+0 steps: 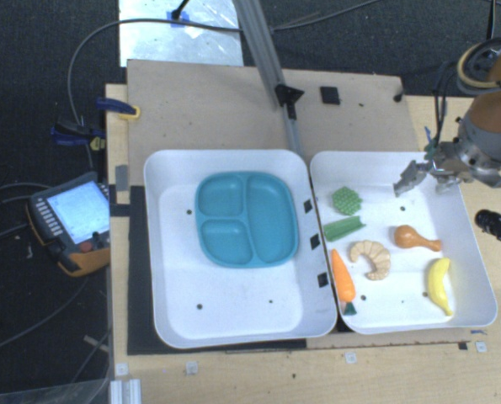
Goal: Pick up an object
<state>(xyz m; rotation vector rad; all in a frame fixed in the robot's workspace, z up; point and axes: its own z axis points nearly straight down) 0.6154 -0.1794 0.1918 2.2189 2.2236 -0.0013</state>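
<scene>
Hovering over the upper right part of the right bin (pixel 477 251), our gripper (pixel 412 179) points leftward from the wrist, its grey tip standing above bare white floor. We cannot tell from this slant whether the claw is apart or together; the tip is small and blurs into one pale shape, and we see nothing caught in it. So we judge that no object is picked up yet.

Working outward, the nearest candidates lie to the left and below the tip. The knobbly green piece (pixel 346 199) sits closest, with the flat green pod (pixel 343 227) just beneath it. The orange drumstick (pixel 416 239) lies almost directly under the gripper's line, apart from its neighbours, which probably makes it the easiest approach. The croissant (pixel 371 258) rests in the middle of the bin, the carrot (pixel 343 276) runs along the left wall, and the banana (pixel 439 285) lies near the lower right corner. The toys are scattered loosely with gaps between most of them, which leaves room for fingers to descend on either side.

Across the divide, the left bin (pixel 174 310) bears a blue sectioned plate (pixel 247 220), likely there as a place for sorted items, well apart from the arm.
</scene>
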